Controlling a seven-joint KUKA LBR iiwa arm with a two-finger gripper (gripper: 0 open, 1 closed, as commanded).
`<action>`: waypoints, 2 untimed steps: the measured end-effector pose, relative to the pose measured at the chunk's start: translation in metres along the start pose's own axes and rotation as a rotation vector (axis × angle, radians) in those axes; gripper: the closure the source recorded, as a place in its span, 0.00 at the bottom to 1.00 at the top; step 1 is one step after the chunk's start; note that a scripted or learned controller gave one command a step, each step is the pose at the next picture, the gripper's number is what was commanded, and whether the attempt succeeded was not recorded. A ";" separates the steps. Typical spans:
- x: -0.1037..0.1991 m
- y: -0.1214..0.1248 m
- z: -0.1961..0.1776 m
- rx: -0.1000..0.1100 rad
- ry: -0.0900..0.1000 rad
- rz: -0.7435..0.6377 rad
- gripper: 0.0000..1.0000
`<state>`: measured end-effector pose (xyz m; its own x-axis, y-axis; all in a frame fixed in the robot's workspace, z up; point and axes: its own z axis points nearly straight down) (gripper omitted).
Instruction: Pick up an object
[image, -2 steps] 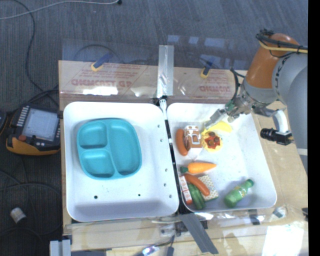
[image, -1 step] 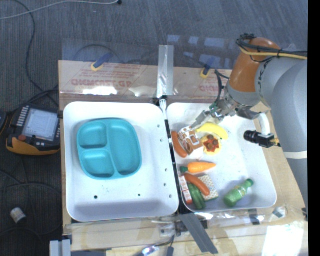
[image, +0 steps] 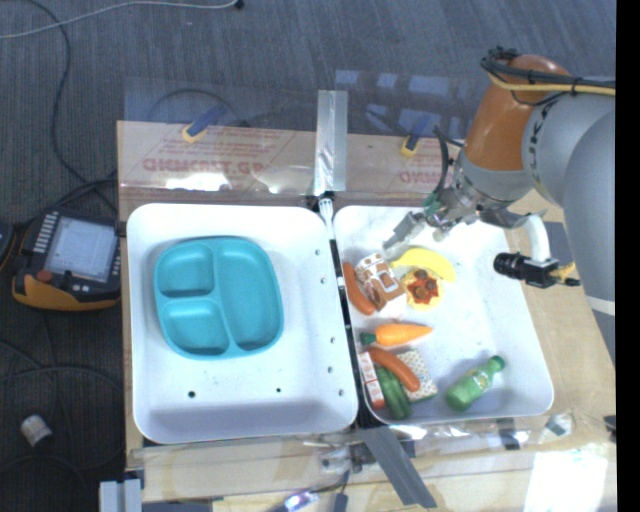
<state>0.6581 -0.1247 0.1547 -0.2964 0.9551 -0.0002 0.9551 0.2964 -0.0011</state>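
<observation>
Faint reddish lettering is seen on the cardboard sheet (image: 230, 165) behind the bins, too blurred to be read. The right bin (image: 520, 310) is filled with toy food: a yellow banana (image: 425, 264), an orange carrot (image: 403, 333), a green bottle (image: 474, 384). A blue divided plate (image: 217, 296) is held in the left bin (image: 170, 400). The claw (image: 410, 233) is poised just beside the banana; whether its fingers are apart cannot be told.

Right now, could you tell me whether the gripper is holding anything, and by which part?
Nothing is held: the gripper hangs open above the right bin, near the banana.
</observation>
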 end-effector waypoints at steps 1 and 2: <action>-0.044 -0.051 0.060 -0.013 -0.006 -0.248 0.00; -0.043 -0.048 0.050 -0.018 -0.005 -0.252 1.00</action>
<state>0.6248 -0.1802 0.1046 -0.5254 0.8508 -0.0075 0.8507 0.5254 0.0162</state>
